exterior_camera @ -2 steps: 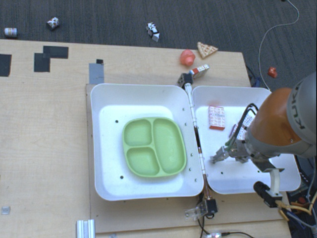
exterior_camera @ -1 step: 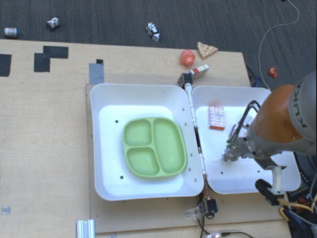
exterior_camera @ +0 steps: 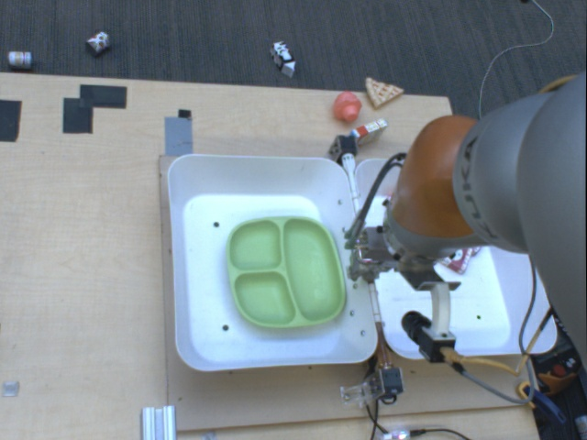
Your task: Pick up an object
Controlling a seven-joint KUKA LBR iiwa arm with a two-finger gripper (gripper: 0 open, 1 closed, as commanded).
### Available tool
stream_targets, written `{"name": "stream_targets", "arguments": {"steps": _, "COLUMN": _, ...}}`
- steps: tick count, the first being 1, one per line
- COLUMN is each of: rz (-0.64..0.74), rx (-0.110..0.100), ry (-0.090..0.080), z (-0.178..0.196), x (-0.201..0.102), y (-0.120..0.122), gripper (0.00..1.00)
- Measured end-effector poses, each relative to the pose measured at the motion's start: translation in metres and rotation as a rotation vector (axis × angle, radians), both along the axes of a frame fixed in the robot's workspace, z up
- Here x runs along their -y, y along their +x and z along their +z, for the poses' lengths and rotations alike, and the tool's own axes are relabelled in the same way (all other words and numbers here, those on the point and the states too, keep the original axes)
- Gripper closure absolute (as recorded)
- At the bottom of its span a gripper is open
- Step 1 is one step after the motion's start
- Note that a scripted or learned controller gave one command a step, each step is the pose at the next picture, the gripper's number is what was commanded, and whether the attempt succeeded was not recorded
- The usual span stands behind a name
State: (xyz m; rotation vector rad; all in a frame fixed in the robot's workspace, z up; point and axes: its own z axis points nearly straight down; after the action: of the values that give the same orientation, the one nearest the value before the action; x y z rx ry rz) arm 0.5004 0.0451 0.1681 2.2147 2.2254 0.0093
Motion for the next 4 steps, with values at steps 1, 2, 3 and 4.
{"name": "stream_targets", "arguments": {"steps": 1, "rz": -0.001, "rx": -0.001, "ry": -0.002, "z": -0.001, "x": 0.001, "y": 0.000, "gripper": 0.00}}
{"name": "stream_targets", "arguments": {"steps": 2, "rz": 0.013, "rx": 0.000, "ry": 0.019, "z": -0.028, "x": 0.066, "y": 0.000, "gripper": 0.00}}
{"name": "stream_targets", "arguments": {"steps": 3, "rz": 0.017, "rx": -0.006, "ry": 0.028, "z": -0.035, "x": 0.074, "y": 0.008, "gripper": 0.00}}
{"name": "stream_targets", "arguments": {"steps": 4, "rz": 0.017, "rx": -0.007, "ry": 0.029, "z": -0.035, "x": 0.075, "y": 0.008, "gripper": 0.00}}
